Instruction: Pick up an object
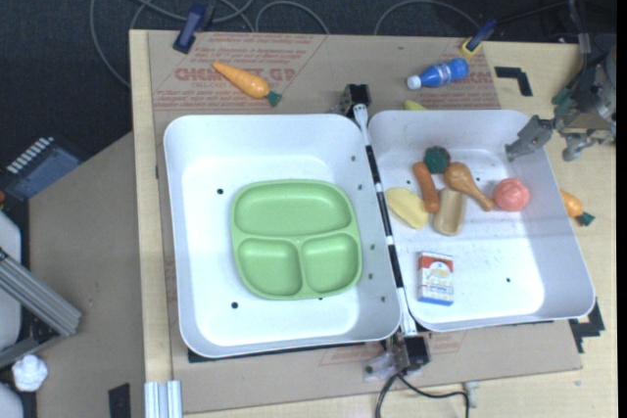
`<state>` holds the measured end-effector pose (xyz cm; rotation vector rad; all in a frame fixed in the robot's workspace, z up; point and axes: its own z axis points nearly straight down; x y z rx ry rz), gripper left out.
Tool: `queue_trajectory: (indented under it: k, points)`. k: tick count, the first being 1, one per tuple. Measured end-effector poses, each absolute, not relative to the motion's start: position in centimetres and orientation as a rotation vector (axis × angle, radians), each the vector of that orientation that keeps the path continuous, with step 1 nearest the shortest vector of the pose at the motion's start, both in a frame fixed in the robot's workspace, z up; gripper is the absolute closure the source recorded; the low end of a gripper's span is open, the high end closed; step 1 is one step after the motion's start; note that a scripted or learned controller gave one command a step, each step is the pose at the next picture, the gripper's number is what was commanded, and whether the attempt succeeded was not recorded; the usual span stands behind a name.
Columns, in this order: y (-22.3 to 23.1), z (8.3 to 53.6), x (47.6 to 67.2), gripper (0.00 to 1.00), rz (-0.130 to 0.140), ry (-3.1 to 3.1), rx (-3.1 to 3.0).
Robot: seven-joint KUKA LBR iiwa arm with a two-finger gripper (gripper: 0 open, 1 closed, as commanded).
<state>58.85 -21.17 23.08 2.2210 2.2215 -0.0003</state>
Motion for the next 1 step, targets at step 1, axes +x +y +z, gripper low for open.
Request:
queue_trajectory:
  k: [1]
  points:
    - [-13.46, 8.44, 60.94, 0.0, 0.002, 2.223, 2.22]
